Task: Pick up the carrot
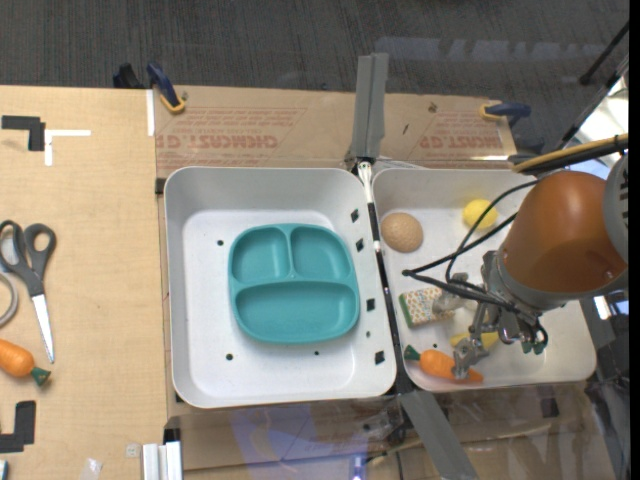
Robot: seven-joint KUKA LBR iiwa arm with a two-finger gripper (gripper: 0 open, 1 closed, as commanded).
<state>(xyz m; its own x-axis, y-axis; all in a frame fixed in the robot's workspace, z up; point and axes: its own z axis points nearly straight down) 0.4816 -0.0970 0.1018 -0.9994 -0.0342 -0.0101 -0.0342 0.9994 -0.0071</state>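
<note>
Carrot is the thing to find: it lies orange in the lower part of the right bin, near that bin's front wall, with its green end pointing toward the left. The gripper sits low over the carrot's right end, at the lower right of the frame, and its fingertips overlap the carrot there; whether the fingers are spread or closed cannot be told from this angle. The arm reaches in from the right edge, its orange band bulking large above the wrist, with black cables looping off it. In the same bin, a small patterned packet lies just above the carrot, a tan egg-like ball rests near the upper left corner, and a yellow item sits to the right of that ball. The left bin holds a teal divided plate. On the worktop at far left lie scissors and a second carrot.
</note>
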